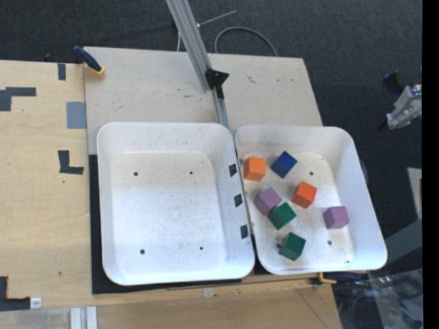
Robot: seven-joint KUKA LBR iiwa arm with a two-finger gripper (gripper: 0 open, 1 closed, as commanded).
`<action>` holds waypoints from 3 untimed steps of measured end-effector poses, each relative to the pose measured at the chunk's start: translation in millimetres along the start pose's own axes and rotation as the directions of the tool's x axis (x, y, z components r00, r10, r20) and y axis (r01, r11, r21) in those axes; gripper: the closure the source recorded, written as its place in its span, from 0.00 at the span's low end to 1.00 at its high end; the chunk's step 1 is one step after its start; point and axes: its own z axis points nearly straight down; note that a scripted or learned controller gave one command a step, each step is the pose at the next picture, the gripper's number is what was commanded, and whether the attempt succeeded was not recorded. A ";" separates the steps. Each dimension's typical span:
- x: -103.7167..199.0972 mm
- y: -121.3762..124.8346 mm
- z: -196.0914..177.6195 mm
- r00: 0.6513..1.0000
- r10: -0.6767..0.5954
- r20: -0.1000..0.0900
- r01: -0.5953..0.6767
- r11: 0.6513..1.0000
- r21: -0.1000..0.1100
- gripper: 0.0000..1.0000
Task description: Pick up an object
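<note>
Seven small cubes sit clustered in the right bin (357, 177), the purple cube (267, 199) touching a green cube (282, 215), so a grab there risks nudging both; the gripper's opening cannot be told.

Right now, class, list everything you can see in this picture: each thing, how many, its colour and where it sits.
Bins: 2, white, side by side on the bench.
Orange cubes: 2, right bin, upper left and centre.
Blue cube: 1, right bin, top.
Purple cubes: 2, right bin, centre left and right side.
Green cubes: 2, right bin, centre and lower.
Rail: 1, grey metal, slanting from the top down to between the bins.
Cable: 1, grey loop, behind the bench.
Clamp: 1, blue and yellow, bench's far left corner.
Hand: 1, grey, far right, off the bench.
</note>
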 end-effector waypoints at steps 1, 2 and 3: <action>15.0 43.3 79.3 1.000 0.000 -0.003 0.000 1.000 0.017 1.00; 68.9 1.3 -63.2 1.000 -0.001 -0.001 0.001 1.000 0.000 1.00; 100.5 3.4 -58.2 1.000 -0.001 -0.002 0.001 1.000 0.010 1.00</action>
